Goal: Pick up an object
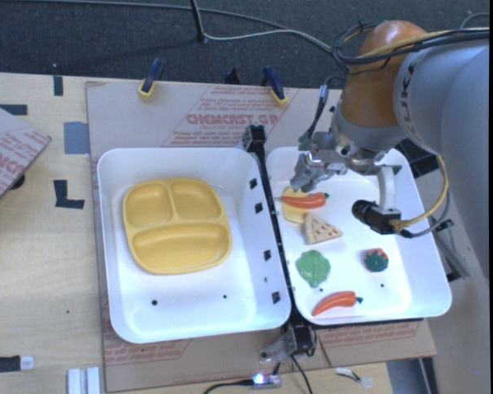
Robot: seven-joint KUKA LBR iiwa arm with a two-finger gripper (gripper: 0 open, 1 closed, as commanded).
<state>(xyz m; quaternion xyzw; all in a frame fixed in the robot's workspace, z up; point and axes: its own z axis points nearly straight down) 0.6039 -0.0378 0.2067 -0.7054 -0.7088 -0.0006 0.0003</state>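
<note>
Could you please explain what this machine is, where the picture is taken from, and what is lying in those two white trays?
The camera looks down from above the bench. The grey arm with an orange band is a robot reaching in from the right. Its gripper hangs over the right bin, just above a toy hot dog. Beside it lie a sandwich wedge, green broccoli, an orange pepper and a small red-and-green piece. The left bin holds a yellow divided plate. Nothing looks held.
</note>
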